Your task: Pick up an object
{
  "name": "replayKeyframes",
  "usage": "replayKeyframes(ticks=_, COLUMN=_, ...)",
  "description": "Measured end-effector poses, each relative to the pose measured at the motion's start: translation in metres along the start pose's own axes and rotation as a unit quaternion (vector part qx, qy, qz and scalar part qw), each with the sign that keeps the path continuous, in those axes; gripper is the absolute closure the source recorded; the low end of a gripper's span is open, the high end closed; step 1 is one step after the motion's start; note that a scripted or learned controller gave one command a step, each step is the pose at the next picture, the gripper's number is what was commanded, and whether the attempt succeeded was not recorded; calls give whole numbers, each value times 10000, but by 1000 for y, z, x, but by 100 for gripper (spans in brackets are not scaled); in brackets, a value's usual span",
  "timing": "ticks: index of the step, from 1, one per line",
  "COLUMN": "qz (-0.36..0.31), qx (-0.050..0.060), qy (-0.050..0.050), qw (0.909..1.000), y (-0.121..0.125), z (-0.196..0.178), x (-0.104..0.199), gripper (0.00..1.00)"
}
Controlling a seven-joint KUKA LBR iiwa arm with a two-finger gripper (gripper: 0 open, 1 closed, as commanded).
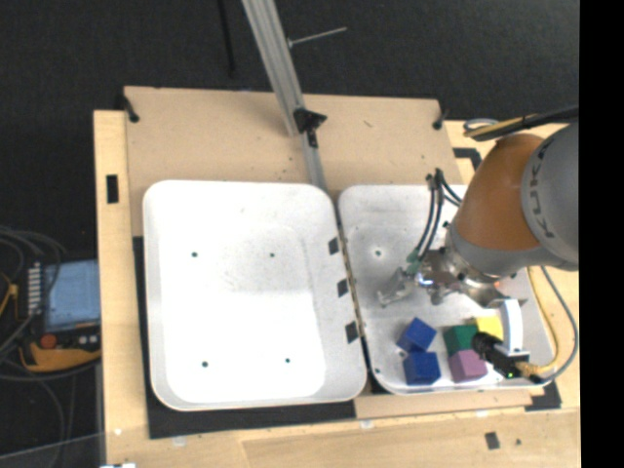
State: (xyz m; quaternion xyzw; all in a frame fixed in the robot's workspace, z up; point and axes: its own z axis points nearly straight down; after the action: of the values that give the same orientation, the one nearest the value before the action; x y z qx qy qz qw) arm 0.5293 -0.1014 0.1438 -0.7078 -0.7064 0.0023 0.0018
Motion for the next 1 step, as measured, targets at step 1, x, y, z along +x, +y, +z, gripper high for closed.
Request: replayKeyframes(ticks=1, qz=2, qx=-41, qy=-5, qw=10000, y=1, z=47, x=-2, gripper=0)
